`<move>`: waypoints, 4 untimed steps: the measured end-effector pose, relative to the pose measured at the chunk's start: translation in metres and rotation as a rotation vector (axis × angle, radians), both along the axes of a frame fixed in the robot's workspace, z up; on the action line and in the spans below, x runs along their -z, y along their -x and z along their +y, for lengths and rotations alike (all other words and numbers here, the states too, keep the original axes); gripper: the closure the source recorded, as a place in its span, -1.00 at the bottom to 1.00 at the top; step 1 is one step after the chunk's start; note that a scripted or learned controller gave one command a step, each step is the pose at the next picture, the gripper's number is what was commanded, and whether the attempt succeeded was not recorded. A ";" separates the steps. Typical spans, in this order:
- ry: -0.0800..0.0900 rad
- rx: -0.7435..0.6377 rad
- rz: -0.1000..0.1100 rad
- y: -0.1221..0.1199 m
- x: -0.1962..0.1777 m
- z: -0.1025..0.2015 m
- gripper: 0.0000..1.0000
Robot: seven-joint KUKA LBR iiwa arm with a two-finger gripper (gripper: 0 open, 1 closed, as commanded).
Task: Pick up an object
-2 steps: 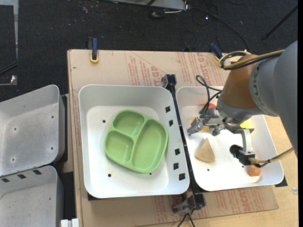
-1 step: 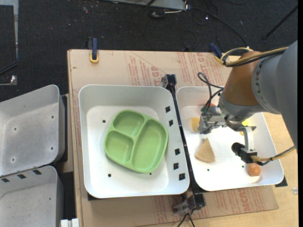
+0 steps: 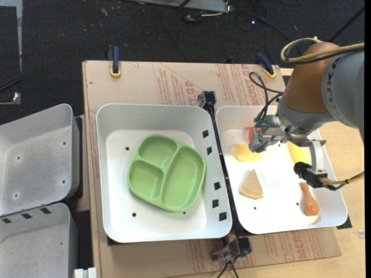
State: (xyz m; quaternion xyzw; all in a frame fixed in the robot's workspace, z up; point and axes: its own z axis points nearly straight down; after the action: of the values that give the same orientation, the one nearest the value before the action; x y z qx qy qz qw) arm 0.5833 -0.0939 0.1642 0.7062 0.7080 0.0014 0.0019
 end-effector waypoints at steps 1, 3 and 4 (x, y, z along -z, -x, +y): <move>0.000 0.000 0.001 -0.001 -0.041 0.000 1.00; -0.002 -0.004 0.007 0.045 -0.038 0.097 1.00; -0.002 -0.004 0.006 0.057 -0.041 0.146 1.00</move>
State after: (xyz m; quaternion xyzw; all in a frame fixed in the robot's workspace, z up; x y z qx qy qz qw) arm 0.5266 0.0517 0.2052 0.7047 0.7095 -0.0002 -0.0012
